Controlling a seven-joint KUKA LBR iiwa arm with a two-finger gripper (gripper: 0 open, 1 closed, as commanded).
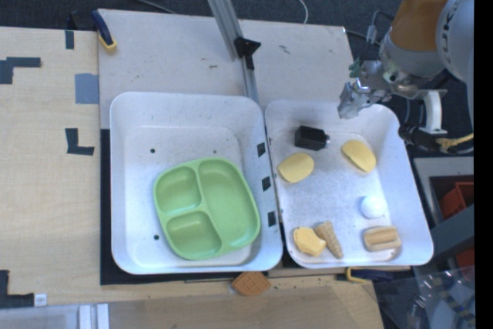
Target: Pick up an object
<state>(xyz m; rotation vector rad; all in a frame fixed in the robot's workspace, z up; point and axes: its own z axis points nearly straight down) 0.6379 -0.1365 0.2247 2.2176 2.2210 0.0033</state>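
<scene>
Two shallow white bins sat side by side on the bench [177,50]. The left bin [127,166] held a smooth green plastic tray [206,207] with three compartments. The right bin [404,189] held small toy foods spread well apart, probably so each could be grasped alone: a black block [310,138], two rounded yellow pieces [296,167] [359,155], a white ball [373,206], a tan roll [380,238], and a ridged cone [330,239] touching a yellow lump [308,242]. The tool [352,102] hung over that bin's far right corner, above and clear of the objects, carrying nothing; how wide it stood could not be told.
</scene>
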